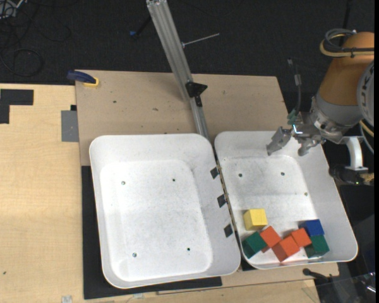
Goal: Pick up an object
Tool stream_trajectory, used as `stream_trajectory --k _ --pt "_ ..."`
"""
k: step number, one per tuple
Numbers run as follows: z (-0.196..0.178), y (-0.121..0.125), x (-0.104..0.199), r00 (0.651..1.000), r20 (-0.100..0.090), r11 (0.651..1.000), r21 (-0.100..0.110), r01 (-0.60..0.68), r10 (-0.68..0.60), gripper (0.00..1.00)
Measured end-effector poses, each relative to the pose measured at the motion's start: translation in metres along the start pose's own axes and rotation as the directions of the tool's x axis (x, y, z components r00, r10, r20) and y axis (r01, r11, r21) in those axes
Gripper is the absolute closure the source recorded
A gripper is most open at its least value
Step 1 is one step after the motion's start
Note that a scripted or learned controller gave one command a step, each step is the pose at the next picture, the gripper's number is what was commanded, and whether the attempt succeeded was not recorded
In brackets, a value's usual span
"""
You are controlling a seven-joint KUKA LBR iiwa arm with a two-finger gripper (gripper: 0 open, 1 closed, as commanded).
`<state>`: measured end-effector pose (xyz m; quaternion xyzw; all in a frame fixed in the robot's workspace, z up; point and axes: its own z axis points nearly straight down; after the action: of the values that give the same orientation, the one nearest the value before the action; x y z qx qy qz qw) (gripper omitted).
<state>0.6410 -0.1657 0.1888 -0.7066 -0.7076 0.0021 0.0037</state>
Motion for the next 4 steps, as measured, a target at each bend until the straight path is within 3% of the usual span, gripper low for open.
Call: stream_trajectory --k 1,2,3,4 --pt "-0.003 0.001 0.0 1.0 0.002 1.0 -0.005 0.003 -0.003 0.0" --pt "0.06 -0.003 0.005 1.0 0.0 1.0 0.001 0.002 -0.002 0.0" --pt "0.101 -0.003 0.007 1.0 0.002 1.0 -0.004 0.002 -0.002 0.0" --pt "0.088 -0.003 0.006 1.0 0.002 1.0 -0.006 0.001 -0.001 1.0"
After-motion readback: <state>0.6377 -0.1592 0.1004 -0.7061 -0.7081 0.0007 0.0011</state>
